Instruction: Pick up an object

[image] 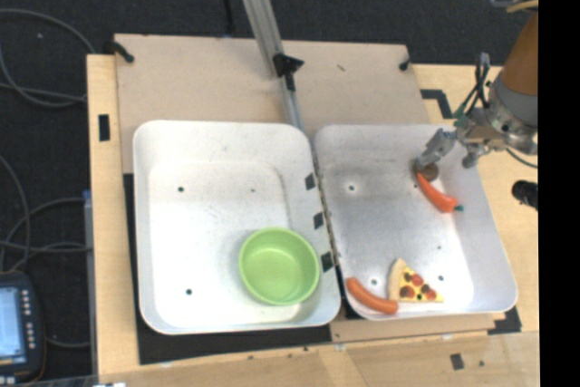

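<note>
Reaching in from the right, arm [517,77] over the right bin [381,222], pincer [444,154] low above its upper right part. Whether pincer is apart or together: cannot tell. One dark tip just above the upper end of the carrot [437,192], touching or nearly so; nothing seen clamped. Carrot lying flat on the bin floor, slanting down and rightward from the pincer, green end farthest away. Well below the pincer, by the bin's near rim: pizza slice [413,284], point up, and just left of it a sausage [372,295], lying along the rim. Farther off, down and to the left of the pincer, in the left bin [181,159]: green bowl [279,265], upright, close to the wall shared with the right bin. Up and left of the pincer, a metal rail [258,0] slanting across the board [199,72] toward the seam between bins.
</note>
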{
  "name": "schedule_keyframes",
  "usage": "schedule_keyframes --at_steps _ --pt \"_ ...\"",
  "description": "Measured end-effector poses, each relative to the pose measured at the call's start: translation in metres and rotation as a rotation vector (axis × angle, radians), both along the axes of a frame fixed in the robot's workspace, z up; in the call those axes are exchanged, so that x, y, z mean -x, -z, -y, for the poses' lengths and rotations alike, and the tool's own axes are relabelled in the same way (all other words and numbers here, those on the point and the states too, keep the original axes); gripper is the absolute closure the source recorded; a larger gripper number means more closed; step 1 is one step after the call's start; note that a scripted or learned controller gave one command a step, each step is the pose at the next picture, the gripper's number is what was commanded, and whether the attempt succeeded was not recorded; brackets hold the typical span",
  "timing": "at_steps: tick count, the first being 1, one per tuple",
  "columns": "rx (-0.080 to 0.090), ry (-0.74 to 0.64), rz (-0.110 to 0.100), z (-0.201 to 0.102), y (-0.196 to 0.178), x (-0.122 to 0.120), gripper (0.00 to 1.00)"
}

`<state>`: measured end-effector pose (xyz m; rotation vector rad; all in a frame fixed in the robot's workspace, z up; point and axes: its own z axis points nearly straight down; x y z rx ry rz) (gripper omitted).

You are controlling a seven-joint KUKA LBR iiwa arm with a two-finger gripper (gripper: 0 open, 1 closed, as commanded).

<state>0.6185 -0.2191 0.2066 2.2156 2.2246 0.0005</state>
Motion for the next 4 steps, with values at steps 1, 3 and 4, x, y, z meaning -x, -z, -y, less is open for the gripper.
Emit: schedule_keyframes --at_steps 1,3,4 --pt "0.001 -0.001 -0.001 0.0 0.0 0.0 0.0" --pt "0.001 0.001 -0.006 -0.005 0.102 0.006 0.0" --pt "0.004 0.003 -0.002 -0.003 0.105 0.006 0.0"
